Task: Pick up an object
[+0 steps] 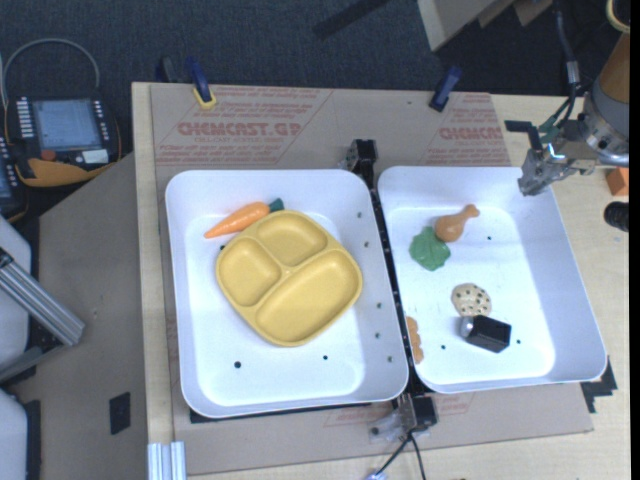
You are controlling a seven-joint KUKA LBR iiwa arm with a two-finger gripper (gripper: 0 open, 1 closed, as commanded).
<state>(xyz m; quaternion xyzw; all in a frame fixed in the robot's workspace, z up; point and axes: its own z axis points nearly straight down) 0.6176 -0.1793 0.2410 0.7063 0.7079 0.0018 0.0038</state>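
A toy chicken drumstick [457, 221] is lying in the right bin [560, 298], toward its far side. Taking the drumstick as the landmark: a green leafy piece [430, 250] is sitting just beside it, on its near left, perhaps touching it. Further toward the near edge from the drumstick, a speckled cookie [470, 298] is resting, and a black block [489, 333] is lying just beyond the cookie, touching or nearly touching it. Down and to the left of the drumstick, a small orange item [413, 339] is pressing against the bin's left wall; it is partly hidden by the rim and too small to identify.

To the right of the drumstick and slightly farther back, the gripper [535, 179] is hovering over the bin's far right corner, well apart from every object. Its fingers are blurred into the metal parts around them, so whether they are spread or closed cannot be told; nothing is visibly sitting between them. The arm is being cut off by the frame's right edge.

Left of the drumstick, in the left bin [190, 298], a yellow divided plate [289, 278] is lying, with a toy carrot [238, 219] touching its far left rim.
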